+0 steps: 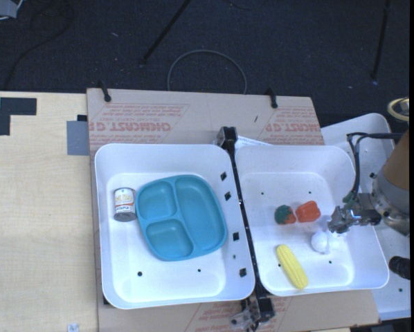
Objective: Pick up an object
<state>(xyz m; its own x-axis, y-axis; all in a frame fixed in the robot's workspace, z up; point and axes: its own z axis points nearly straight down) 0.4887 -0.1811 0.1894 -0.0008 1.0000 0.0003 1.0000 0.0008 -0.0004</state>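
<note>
End effector hovers beside white ball in right bin (finger state impossible to tell)

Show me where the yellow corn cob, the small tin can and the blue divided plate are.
yellow corn cob [291, 266], camera view, middle of cob
small tin can [124, 204], camera view, its label
blue divided plate [181, 217], camera view, central ridge

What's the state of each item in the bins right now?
Can: on its side, left bin, beside the plate.
Blue divided plate: flat, right side up, left bin.
Corn: lying flat, right bin.
Orange and green toy: lying in right bin.
White ball: resting under the gripper.
</note>
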